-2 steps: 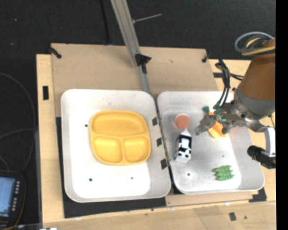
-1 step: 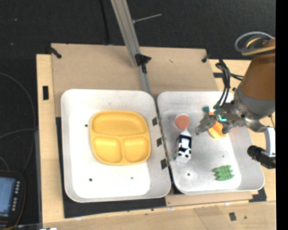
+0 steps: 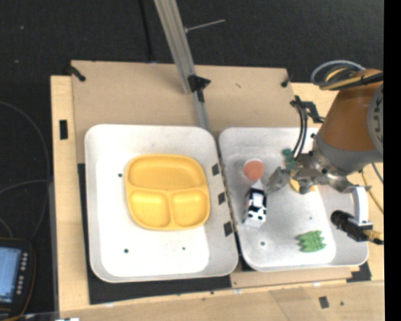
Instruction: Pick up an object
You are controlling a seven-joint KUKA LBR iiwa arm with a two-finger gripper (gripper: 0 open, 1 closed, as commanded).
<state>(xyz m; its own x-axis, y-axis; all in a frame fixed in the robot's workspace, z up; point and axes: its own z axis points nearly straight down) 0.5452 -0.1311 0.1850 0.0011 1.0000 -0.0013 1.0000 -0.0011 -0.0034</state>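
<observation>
The right bin point(image 3: 281, 256) holds a red-orange round object point(image 3: 254, 170), a black-and-white cow-patterned toy point(image 3: 256, 208) just below it, and a green object point(image 3: 312, 242) near the front right. A small yellow object point(image 3: 299, 184) lies directly under the gripper's tip, partly hidden. My gripper point(image 3: 291, 178) hangs low over the middle of the right bin, right of the red-orange object and above the yellow one. The grey wrist and orange band point(image 3: 347, 122) cover the bin's right rear part. I see nothing clearly held.
The left bin point(image 3: 107, 246) holds a yellow divided plate point(image 3: 167, 191). A slanted metal rail point(image 3: 177, 39) rises behind the bins. A black and white fitting point(image 3: 353, 219) sits at the right bin's right edge. A screen point(image 3: 5, 269) stands at the lower left, off the bench.
</observation>
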